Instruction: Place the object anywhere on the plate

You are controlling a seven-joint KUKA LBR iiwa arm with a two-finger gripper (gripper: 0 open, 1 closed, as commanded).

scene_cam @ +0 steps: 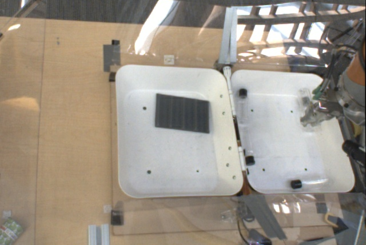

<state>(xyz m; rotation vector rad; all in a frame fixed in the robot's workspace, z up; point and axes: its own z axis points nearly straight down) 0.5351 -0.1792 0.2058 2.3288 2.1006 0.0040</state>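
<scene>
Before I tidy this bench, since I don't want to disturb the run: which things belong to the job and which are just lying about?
Job:
dark ribbed plate in left bin
gripper over right bin

Lying about:
small black piece
metal frame

The shallow white left bin (131, 175) was occupied by a dark ribbed rectangular plate (182, 113) in its upper middle; bare floor was left around it. The shallow white right bin (274, 141) was obstructed at its right side by the metal two-finger gripper (311, 114). Small black knobs (242, 92) were seen beside the raised seam between bins.
</scene>
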